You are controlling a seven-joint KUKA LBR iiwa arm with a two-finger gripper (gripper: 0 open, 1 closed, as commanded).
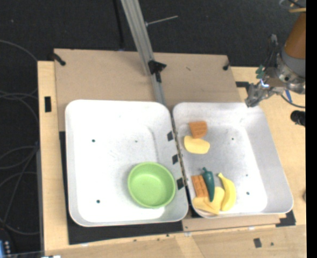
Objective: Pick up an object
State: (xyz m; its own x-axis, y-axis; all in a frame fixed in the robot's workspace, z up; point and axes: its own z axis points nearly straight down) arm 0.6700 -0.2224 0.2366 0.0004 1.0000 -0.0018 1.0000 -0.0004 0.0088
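A cluster of toy food lay in the right bin, all of it well apart from the gripper, which hung over that bin's far right corner, just past the rim. Nearest the tool were an orange block and, touching its near side, a pale yellow piece, both close to the divider between the bins. Farther toward the front rim sat a tighter heap: a banana, a dark green pepper-like piece lying across it, a small orange ridged piece to its left, and another yellow piece at the bottom edge. Nothing was seen between the gripper's fingers, and how far apart they stood could not be told from where the camera looked. The arm reached in from the right, its orange band above the grey wrist, with cabling around it. In the left bin a green bowl rested upright near the front right corner. Both bins sat on a tan bench, and a grey metal post rose at a slant behind them.
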